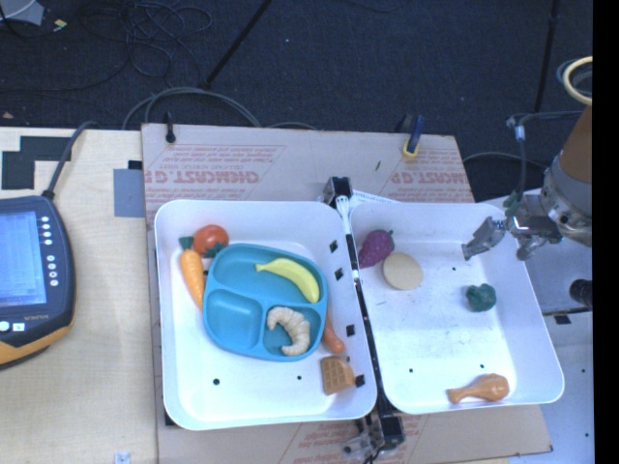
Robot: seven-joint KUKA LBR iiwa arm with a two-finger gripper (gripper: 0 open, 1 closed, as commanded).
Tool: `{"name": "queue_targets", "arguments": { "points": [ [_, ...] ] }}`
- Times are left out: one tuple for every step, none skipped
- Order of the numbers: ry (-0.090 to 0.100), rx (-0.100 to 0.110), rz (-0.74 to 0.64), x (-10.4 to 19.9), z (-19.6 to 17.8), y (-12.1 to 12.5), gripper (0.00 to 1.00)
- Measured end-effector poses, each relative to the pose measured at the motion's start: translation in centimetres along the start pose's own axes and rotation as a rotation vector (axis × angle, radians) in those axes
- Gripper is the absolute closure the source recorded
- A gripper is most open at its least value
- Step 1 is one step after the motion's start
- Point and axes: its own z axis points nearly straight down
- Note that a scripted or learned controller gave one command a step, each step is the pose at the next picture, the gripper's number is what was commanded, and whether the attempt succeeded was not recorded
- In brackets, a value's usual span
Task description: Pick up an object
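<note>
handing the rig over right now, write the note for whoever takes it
Pincer: open, holding nothing, hovering over the upper right of the right bin.
Right bin: purple eggplant and tan round piece by the divider, green piece just below the pincer, drumstick at the front.
Left bin: blue divided plate with banana and shrimp; tomato, carrot and cracker beside it.
Done: nothing picked.
Left: choose an object, likely the green piece as nearest, descend, close, lift.

Dark carpet, pale wooden bench
</note>
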Motion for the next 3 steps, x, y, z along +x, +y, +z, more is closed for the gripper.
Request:
{"name": "queue_targets", "arguments": {
  "points": [
    [0.001,0.001,-0.001,-0.1,-1.0,0.0,1.0],
    [-0.001,-0.01,-0.003,3.7,-17.6,-4.2,1.0],
    [-0.002,-0.013,-0.003,5.8,-31.2,-7.1,1.0]
  ]
}}
